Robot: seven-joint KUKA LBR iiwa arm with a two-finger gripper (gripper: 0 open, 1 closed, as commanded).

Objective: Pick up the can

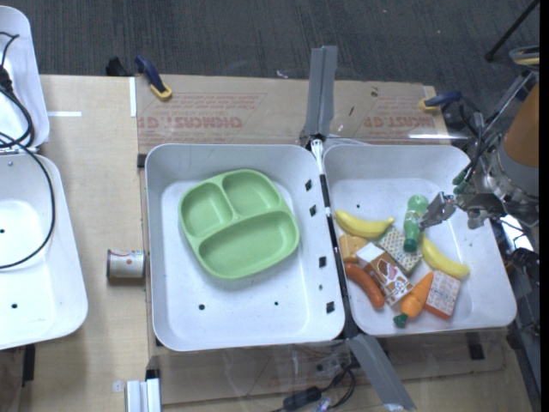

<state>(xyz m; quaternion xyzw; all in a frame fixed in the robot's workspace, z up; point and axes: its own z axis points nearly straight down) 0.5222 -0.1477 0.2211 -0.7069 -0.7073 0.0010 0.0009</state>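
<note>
Bench (94, 350): tan surface, carrying two shallow white bins side by side. Left bin (163, 230): holds a green divided plate (240, 223), three compartments, lying flat near the middle. Right bin (489, 307): holds a cluster of toy food toward the centre and front, comprising a banana (364, 224) at the upper left of the cluster, a second banana (445, 260) at its right, a green bottle (414, 221) between the two, a patterned box (400, 249) just below the bottle, a sausage (364, 285) at the left front, a carrot (413, 297) at the front, and a small carton (443, 294) just beside the carrot. Arm (523, 136): enters from the right edge, over the right side of the right bin. Gripper (456, 212): positioned above the right bin, just right of the green bottle; fingers spread apart, nothing between them, contact with the bottle not determinable. Can (125, 264): lying on its side on the bench, outside both bins, just left of the left bin wall, well apart from the gripper.
</note>
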